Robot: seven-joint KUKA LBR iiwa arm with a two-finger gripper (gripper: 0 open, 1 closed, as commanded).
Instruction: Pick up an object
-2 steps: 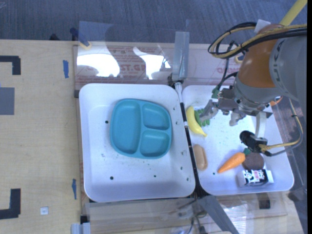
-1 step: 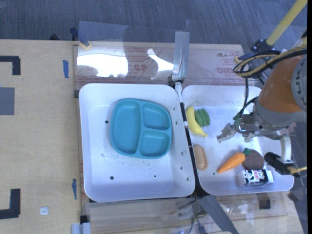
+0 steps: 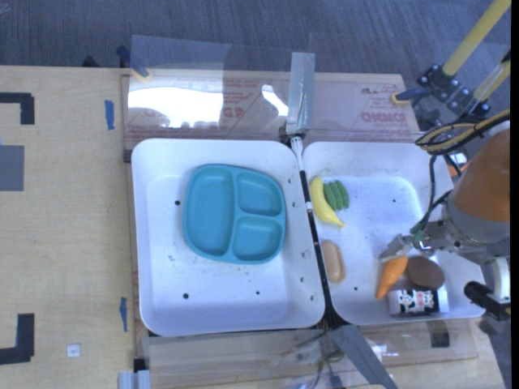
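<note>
Nearest to the tool (image 3: pixel 405 245): carrot (image 3: pixel 391 275), orange, tapered toy piece, lying slantwise on the floor of the right bin (image 3: pixel 369 205), thick end up toward the tool and just below it. Judged light, rigid moulded plastic, smooth and likely slippery; the taper would let it squirt out of a pinch near the tip, so the thicker upper half, taken across its width, looks the better hold.

Tool: metal fingers at the carrot's upper end, apparently spread slightly; nothing is seen between them, so nothing is held. Whether they touch the carrot cannot be told.

Right of the carrot, touching or nearly so: brown disc (image 3: pixel 425 272), rounded, low, probably hard to pinch from above. Below the disc: small carton (image 3: pixel 418 301) with a black-and-white print, lying on its side, judged light and boxy, flat faces giving an easy grip.

Left of the carrot, against the bin's left wall: sausage bun (image 3: pixel 332 261), pale, rounded, judged light. Above it: banana (image 3: pixel 323 202), yellow, curved, with a green ridged piece (image 3: pixel 337 194) beside it, touching.

Further left of the carrot: left bin (image 3: pixel 162 298), carrying a blue divided plate (image 3: pixel 234 213), three compartments.

Both bins rest on the table (image 3: pixel 57 241).
</note>
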